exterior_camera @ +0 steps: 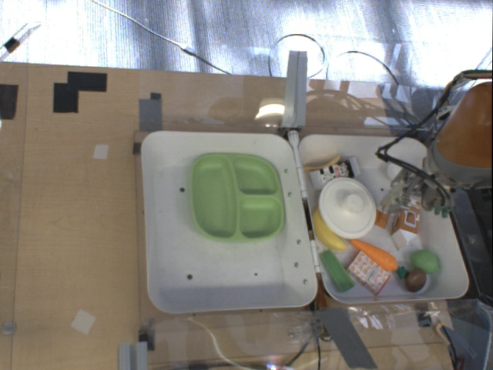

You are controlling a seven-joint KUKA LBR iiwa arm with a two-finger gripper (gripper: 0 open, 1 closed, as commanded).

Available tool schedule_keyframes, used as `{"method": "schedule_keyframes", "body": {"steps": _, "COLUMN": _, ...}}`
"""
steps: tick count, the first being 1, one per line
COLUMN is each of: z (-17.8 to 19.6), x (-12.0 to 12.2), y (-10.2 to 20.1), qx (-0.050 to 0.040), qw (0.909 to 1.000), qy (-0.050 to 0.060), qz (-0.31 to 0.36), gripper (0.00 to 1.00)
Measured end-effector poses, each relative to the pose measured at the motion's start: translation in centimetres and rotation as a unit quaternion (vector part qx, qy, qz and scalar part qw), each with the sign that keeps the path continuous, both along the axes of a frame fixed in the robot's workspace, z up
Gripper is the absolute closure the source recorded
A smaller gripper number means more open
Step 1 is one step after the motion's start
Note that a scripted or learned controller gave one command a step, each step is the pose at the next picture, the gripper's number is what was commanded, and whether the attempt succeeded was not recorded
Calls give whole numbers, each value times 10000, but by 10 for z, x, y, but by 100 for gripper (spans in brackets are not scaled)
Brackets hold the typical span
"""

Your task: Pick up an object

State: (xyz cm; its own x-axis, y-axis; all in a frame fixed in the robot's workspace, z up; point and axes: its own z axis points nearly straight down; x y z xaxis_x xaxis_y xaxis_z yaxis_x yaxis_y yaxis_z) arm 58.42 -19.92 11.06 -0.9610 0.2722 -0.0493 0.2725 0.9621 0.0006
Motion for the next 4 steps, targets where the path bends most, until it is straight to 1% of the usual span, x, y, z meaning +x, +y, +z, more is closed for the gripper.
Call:
{"method": "schedule_keyframes", "body": {"steps": 1, "z": -1, "x": -1, "y": 0, "qx": 3, "qw": 10000, "qy": 10, "qz": 2, "gripper": 0}}
{"method": "schedule_keyframes", "body": {"steps": 2, "z": -21, "x": -4, "y": 2, "qx": 67, "qw": 9984, "qy": 163, "qz": -540, "gripper": 0}}
{"method": "schedule_keyframes", "body": {"steps": 3, "z": -5, "x": 1, "y": 2, "qx": 39, "qw": 9987, "qy": 64, "qz": -510, "gripper": 100}}
{"method": "schedule_keyframes", "body": {"steps": 4, "z": 68, "x": 58, "y": 39, "qx": 105, "qw": 9876, "qy": 150, "qz": -1561, "gripper": 100}}
